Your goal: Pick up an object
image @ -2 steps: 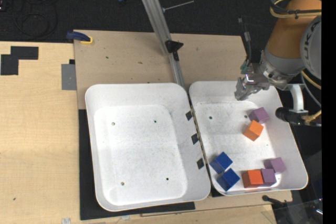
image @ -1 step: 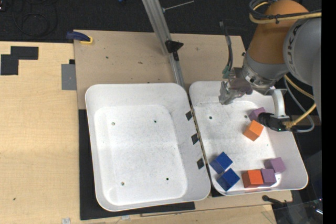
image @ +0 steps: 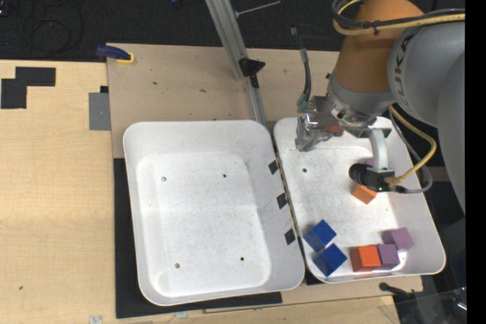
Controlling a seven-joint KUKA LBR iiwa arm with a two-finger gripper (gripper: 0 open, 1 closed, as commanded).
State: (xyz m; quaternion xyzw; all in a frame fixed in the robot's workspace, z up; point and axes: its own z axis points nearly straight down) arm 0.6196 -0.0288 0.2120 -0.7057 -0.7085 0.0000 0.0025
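Observation:
My gripper [image: 306, 134] hangs over the far left corner of the right bin [image: 334, 171], below the orange wrist band. Several blocks lie in this bin. An orange block [image: 364, 193] sits near the right wall, beside a black part of the arm's cabling. Two blue blocks [image: 320, 233] [image: 331, 260] lie at the near left. Along the near wall, a red-orange block [image: 367, 258] touches a purple block [image: 388, 255], with another purple block [image: 399, 239] just behind. All the blocks are well apart from the gripper, nearer the front.
The left bin [image: 144, 163] stands beside the right one, with black clips [image: 282, 200] along the shared wall. A slanted metal rail [image: 228, 34] rises behind the bins. The arm's grey body fills the right side.

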